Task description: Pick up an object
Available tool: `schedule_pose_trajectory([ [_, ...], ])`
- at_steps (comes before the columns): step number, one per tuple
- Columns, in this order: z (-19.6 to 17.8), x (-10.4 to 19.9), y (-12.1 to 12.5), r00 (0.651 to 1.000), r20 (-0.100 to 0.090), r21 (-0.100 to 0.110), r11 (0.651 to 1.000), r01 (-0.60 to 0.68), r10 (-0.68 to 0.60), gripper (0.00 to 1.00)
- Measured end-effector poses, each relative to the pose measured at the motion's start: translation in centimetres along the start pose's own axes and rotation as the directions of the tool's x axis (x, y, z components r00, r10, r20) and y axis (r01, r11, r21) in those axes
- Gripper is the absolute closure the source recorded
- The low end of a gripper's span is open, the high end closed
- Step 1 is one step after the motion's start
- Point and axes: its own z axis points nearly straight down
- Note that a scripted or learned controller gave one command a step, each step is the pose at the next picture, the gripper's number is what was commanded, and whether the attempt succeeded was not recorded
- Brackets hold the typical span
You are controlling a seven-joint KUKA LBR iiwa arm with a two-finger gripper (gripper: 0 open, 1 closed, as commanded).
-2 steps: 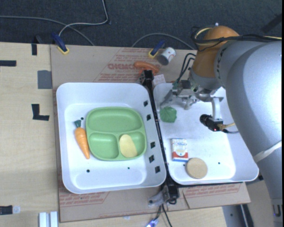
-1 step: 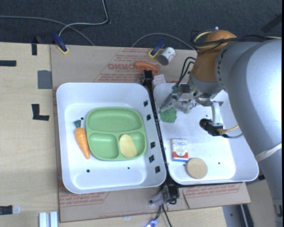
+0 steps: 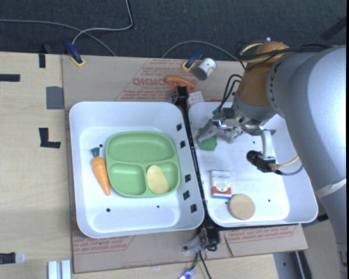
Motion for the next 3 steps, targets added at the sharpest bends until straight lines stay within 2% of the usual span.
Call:
schedule_pose_trajectory([
  [1, -1.0, 0.0, 0.0, 1.000, 0.000, 0.000, 1.000, 0.000, 0.000, 1.00],
  [2, -1.0, 0.0, 0.0, 1.000, 0.000, 0.001, 1.000, 0.000, 0.000, 0.00],
  [3, 0.1, 0.2, 2.7, 1.000, -0.003, 0.002, 1.000, 0.001, -0.001, 0.00],
])
